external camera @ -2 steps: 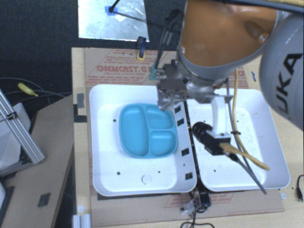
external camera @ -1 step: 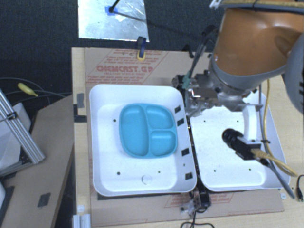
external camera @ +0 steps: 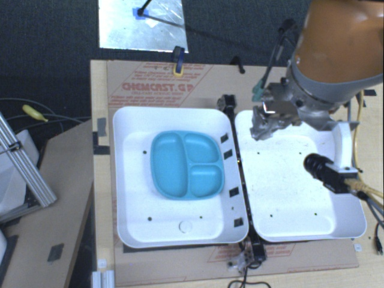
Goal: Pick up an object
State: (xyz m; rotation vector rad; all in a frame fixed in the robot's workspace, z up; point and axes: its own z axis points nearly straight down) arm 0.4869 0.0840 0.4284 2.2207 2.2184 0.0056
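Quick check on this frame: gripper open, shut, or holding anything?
Gripper: cannot be told; it hangs over the back-left corner of the right shallow white bin, with nothing seen in it.

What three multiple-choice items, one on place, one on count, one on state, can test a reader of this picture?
1. Where does the blue plate lie?
A. in the left bin
B. in the right bin
C. on the cardboard behind the bins

2. How many compartments does the plate have?
A. one
B. three
C. five

3. How does the plate sit?
A. flat, open side up
B. turned upside down
C. leaning on the bin wall

Answers:
1. A, since the plate rests on the floor of the left bin, while the pincer hangs over the back left part of the right bin.
2. B, since ridges split it into one long part and two smaller ones.
3. A, since its hollow compartments face the camera and its rim lies level.
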